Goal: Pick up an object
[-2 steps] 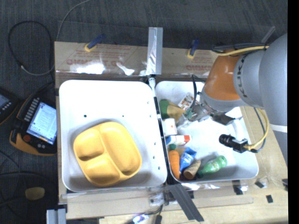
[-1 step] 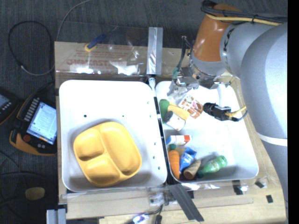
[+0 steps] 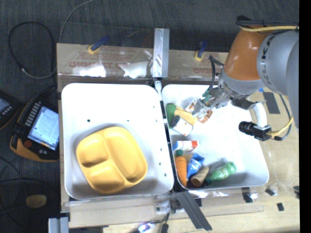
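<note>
Landmark: the yellow tray [image 3: 111, 158], lying in the left bin [image 3: 77, 101].

Largest first. Surface [image 3: 65, 52] under everything, taped at its far edge, up and beyond the yellow tray. Left bin around that tray, tray toward its near side. Right bin [image 3: 243, 152] directly to the right of the tray, across the shared wall. Grey arm [image 3: 272, 57] with orange band, far right of and above the tray, reaching down into the right bin's far end.

Smaller things, all right of the yellow tray: green bottle [image 3: 221, 171] lying low and farthest right; carrot [image 3: 181, 168] just across the wall; blue packet [image 3: 195, 164] and a brown piece [image 3: 198, 177] between carrot and bottle; a small white box with a red end [image 3: 187, 144] a little above those; higher up, a green thing [image 3: 170, 111], a yellow thing [image 3: 183, 115] and a white cup-like piece [image 3: 181, 125], touching in a cluster.

Jaws [image 3: 201, 108] right beside that cluster's upper edge, low over the bin floor. Open or closed: cannot tell, wrist tooling and clutter too tangled to read.

Progress, as a judgement: approach made, nothing visibly lifted. Every object resting in the bin. Left to do: closing on one piece, likely from the upper cluster, and raising it clear.
</note>
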### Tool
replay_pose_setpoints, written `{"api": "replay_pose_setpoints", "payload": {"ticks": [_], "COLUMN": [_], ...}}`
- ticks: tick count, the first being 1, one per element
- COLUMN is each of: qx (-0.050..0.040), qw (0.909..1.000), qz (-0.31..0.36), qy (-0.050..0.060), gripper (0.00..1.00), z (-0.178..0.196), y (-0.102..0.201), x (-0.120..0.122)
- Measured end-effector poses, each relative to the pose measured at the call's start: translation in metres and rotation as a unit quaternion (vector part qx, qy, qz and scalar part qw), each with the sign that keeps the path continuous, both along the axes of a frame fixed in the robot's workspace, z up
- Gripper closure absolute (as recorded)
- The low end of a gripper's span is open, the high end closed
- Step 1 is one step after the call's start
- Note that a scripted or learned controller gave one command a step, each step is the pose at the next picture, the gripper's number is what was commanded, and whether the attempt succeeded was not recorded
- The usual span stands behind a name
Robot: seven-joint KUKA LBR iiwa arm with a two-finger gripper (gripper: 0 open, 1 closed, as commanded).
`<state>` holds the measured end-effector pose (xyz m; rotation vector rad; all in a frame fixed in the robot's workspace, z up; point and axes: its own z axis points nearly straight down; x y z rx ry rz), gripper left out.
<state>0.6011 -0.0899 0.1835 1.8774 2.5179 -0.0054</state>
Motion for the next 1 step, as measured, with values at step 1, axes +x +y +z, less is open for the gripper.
{"api": "replay_pose_setpoints", "payload": {"ticks": [1], "qx": [0.0001], "qw": [1.0], "qz": [0.0], "qy": [0.0], "gripper": [0.0], "z": [-0.0001], "y": [0.0001], "x": [0.0]}}
